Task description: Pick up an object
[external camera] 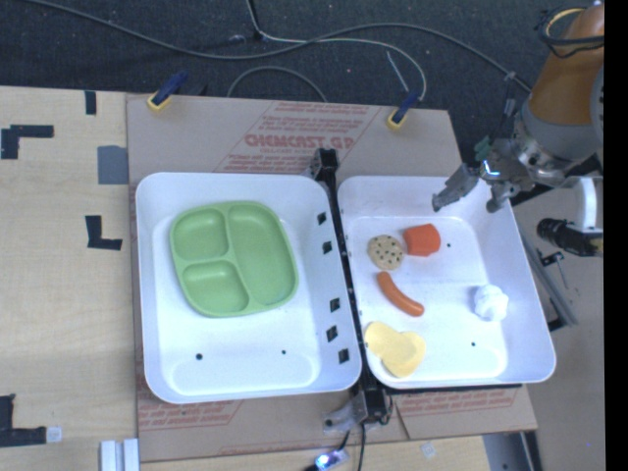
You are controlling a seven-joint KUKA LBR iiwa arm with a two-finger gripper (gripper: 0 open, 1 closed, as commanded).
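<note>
The nearest candidate for picking is the small orange-red block (422, 239), lying in the right-hand white bin (520, 292) toward its far edge, with nothing gripping it. Touching or just beside it on the left sits a round tan cookie with dark chips (386, 252). Nearer the middle of that bin lies an orange sausage-shaped piece (400, 294), a pale yellow lumpy piece (395, 348) rests by the near left corner, and a crumpled white wad (489, 302) sits against the right wall.

The gripper (474, 189) hangs over the far right corner of this bin, its two dark fingers spread apart with nothing between them. To my eye the arm is in the approach step, not yet down on anything. The next move calls for shifting inward over one item, lining the fingers either side of it and lowering; the block's closeness to the cookie could get in the way.

The left-hand white bin (157, 263) holds a light green divided plastic plate (234, 258), toward its far edge.
</note>
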